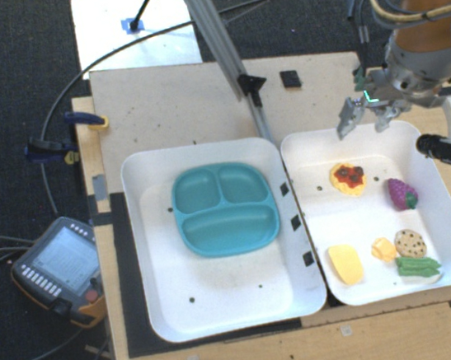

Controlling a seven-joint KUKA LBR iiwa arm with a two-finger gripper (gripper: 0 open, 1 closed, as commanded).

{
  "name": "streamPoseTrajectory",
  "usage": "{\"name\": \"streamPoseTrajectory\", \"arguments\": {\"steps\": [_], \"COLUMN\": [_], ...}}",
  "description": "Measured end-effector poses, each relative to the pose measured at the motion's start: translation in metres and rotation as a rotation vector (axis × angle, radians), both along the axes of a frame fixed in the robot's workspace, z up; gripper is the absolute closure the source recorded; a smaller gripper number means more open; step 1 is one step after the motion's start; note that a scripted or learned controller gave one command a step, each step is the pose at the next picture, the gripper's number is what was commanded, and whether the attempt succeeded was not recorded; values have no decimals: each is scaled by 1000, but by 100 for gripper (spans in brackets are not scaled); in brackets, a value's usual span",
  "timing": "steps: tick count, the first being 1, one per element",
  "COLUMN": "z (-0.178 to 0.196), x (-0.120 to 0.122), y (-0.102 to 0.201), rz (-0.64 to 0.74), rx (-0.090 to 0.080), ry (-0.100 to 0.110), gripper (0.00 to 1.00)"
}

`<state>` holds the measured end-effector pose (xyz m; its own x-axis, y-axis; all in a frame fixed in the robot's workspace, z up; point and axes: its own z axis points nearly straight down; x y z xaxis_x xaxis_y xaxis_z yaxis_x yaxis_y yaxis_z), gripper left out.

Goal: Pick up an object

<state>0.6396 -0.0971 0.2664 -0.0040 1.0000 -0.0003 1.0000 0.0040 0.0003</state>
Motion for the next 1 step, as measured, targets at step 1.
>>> {"name": "streamPoseTrajectory", "arguments": {"steps": [1], "z": [1], "x": [0], "y": [0], "rz": [0], "rx": [0], "ry": [-2], "gripper": [0]}}
